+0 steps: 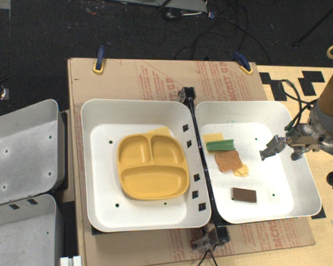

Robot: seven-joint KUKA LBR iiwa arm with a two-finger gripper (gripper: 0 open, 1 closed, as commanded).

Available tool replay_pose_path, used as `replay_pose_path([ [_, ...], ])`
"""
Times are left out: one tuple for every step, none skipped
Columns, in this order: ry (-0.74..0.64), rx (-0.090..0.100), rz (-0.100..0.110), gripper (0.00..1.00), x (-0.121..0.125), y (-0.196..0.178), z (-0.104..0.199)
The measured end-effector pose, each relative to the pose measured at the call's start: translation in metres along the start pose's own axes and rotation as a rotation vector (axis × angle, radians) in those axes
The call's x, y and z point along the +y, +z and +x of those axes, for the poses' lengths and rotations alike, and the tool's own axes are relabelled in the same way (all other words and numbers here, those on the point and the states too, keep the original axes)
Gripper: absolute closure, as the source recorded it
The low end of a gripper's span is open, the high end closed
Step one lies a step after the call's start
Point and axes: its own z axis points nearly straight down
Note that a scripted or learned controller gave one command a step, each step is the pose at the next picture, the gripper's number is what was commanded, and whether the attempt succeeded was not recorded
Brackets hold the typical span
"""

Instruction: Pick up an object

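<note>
My gripper [283, 151] hangs over the right part of the right bin [299, 198], open with nothing between its fingers. To its left, apart from it, lies a cluster of objects: a green block [220, 145] on a pale yellow piece [212, 138], a tan brown piece [228, 160] and a small yellow bit [241, 171]. A dark brown block [243, 194] lies nearer the front of the same bin.
The left bin [97, 204] holds a yellow divided plate [153, 168]. A black divider [198, 159] runs between the bins. Two grey trays [22, 148] sit off the bench to the left. Cables lie on the dark floor behind.
</note>
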Motion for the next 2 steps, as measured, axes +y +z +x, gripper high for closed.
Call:
replay_pose_path([
  [-0.003, -0.003, -0.011, 0.00, 0.002, -0.006, 0.000],
  [-0.001, -0.001, -0.007, 0.00, -0.002, 0.041, -0.006],
])
